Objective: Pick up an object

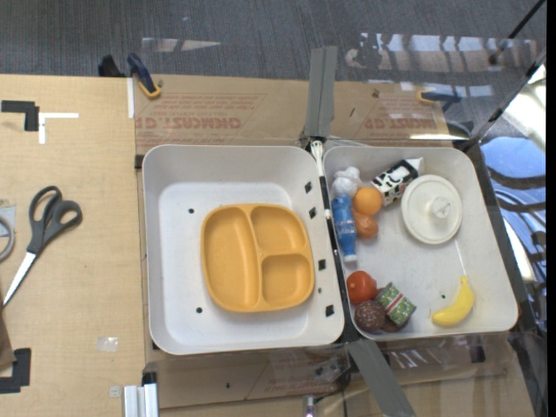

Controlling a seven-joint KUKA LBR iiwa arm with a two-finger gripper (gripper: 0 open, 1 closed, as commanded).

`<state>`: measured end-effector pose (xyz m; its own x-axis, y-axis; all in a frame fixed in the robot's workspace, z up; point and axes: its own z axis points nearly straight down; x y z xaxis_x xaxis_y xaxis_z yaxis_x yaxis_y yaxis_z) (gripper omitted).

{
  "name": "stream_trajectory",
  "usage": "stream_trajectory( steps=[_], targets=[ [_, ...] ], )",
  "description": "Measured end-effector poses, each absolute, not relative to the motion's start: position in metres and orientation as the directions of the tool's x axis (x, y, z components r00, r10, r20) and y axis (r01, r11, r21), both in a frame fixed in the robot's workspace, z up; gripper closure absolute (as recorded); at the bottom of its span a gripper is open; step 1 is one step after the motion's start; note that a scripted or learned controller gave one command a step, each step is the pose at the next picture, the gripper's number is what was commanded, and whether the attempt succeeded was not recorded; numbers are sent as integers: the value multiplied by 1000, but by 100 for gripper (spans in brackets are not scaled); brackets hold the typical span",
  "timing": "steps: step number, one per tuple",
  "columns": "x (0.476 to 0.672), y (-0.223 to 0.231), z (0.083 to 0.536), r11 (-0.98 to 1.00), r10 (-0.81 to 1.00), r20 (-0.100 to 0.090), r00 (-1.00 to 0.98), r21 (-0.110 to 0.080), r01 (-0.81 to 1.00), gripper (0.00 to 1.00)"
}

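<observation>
The right bin (486, 233) holds several small objects. A white round lid (433, 208) lies near its back right, with a black-and-white toy cow (396, 181) just behind it. An orange ball (368, 201) and a second orange piece (367, 225) sit beside a blue bottle (345, 224) along the left wall. A red tomato (360, 285), a dark brown round piece (368, 316) and a green-and-red block (398, 303) cluster at the front left. A yellow banana (455, 305) lies at the front right.
The left bin (165, 233) holds a yellow divided plate (258, 257). Scissors (39, 233) lie on the wooden bench to the left. A blue-handled clamp (142, 76) sits at the bench's back edge. A grey divider bar (320, 94) rises behind the bins.
</observation>
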<state>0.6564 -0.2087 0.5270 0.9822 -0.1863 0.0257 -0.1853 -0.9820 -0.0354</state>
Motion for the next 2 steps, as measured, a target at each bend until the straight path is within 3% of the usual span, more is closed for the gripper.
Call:
stream_trajectory(
  steps=[2],
  targets=[
    [660, -206, 543, -981, -189, 36, 981, -52, -187, 100]
  ],
)
